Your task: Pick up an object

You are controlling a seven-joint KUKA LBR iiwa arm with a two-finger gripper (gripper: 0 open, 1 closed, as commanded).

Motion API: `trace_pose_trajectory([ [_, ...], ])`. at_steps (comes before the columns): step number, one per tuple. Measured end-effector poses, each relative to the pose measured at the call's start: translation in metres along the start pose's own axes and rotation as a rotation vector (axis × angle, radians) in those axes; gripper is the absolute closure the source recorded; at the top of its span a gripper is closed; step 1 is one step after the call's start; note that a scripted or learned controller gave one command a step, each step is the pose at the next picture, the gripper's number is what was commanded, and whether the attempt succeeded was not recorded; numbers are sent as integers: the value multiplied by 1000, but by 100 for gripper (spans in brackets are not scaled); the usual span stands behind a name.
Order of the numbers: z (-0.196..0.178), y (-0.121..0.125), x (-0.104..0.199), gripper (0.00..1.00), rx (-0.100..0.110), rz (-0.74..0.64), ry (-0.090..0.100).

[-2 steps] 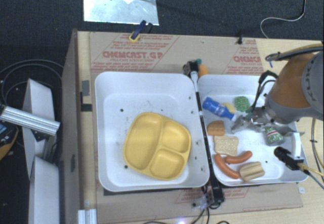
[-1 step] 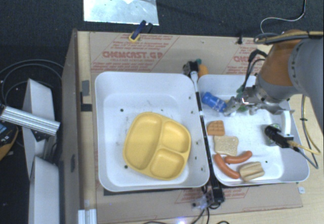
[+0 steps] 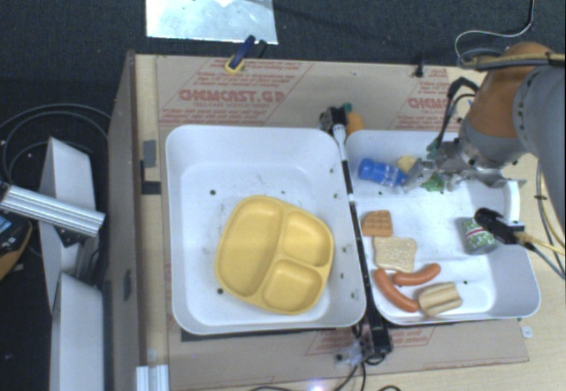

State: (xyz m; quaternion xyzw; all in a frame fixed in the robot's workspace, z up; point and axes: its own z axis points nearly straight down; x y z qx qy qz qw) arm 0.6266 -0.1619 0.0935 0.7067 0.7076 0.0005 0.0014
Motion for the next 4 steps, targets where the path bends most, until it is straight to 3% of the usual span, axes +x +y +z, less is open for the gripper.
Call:
trace_pose_trajectory([
  [1, 8, 36, 7, 0, 29, -2, -8],
  [2, -1, 37, 12, 100, 28, -6, 1],
  [3, -1, 37, 12, 0, 28, -7, 1],
  [4, -32, -13, 31, 0, 0, 0, 1],
])
